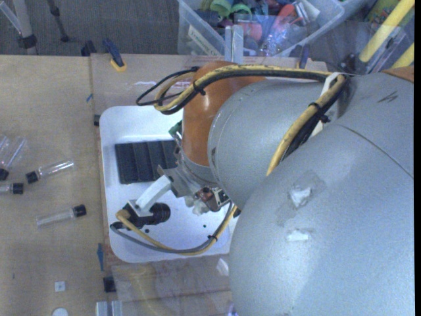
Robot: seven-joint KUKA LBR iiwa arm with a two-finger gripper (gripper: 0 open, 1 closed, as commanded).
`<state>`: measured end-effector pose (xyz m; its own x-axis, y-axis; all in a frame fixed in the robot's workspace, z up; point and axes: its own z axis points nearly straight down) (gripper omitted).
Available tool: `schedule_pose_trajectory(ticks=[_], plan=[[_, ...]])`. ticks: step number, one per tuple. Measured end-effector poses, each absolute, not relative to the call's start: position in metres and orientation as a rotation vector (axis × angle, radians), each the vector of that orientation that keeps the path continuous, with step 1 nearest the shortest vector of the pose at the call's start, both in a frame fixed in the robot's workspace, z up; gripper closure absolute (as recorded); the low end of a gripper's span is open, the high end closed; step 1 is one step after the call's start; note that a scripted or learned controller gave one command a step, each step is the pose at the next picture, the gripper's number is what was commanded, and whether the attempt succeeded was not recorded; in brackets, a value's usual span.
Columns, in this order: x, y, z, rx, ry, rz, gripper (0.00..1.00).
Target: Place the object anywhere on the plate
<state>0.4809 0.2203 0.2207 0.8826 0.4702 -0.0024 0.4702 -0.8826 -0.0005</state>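
Note:
The grey arm with its orange band (197, 120) reaches over the left white bin (110, 133) and covers most of it. My gripper (201, 201) hangs low over the bin's floor, near its middle, half hidden under the wrist. A black ribbed slab (139, 161) lies flat in the bin's far left part, just left of the gripper and apart from it. A small green edge (175, 131) peeks out beside the orange band. The arm hides the right bin.
Several clear tubes with black caps (51, 170) lie on the wooden bench left of the bin. A clear crate of colourful toys (263, 12) stands at the back. A blue clamp (116, 59) sits at the bench's far edge.

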Motion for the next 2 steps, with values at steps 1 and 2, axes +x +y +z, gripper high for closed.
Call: schedule_pose_trajectory(ticks=[1,2], plan=[[0.545,0.225,0.232,2.766,1.490,-0.006,1.00],[0.537,0.222,0.333,3.061,0.702,0.003,1.00]])
